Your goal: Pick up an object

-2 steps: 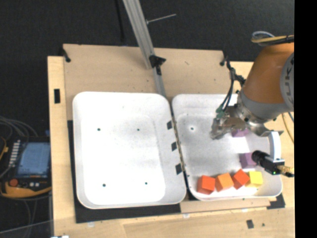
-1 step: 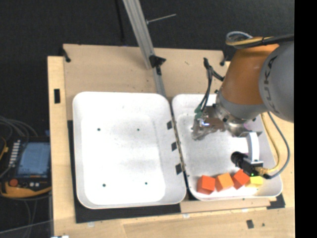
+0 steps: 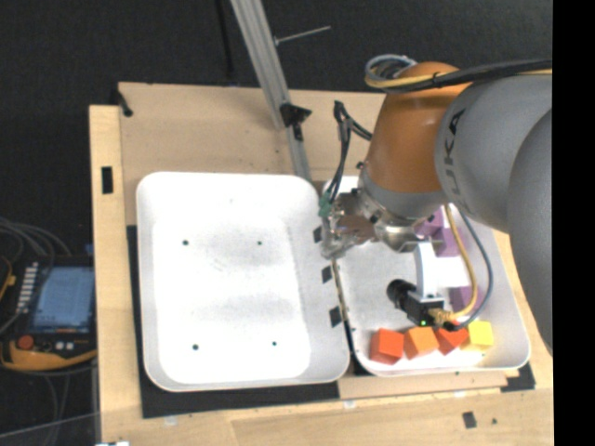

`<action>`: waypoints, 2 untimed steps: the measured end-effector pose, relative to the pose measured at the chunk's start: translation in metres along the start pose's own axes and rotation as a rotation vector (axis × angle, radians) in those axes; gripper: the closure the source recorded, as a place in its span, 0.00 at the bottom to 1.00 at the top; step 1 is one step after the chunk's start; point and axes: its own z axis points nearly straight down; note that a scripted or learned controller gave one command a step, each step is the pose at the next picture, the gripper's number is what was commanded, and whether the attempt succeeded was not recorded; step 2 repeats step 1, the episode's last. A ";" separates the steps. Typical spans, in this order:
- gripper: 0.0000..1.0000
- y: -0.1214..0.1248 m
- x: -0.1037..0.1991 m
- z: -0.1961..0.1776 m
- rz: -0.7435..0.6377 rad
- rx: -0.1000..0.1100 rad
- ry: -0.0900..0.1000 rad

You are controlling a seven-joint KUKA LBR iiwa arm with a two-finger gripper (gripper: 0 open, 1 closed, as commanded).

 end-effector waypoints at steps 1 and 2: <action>1.00 0.007 0.049 0.012 0.000 0.000 -0.002; 1.00 0.007 0.049 0.012 0.000 0.000 -0.002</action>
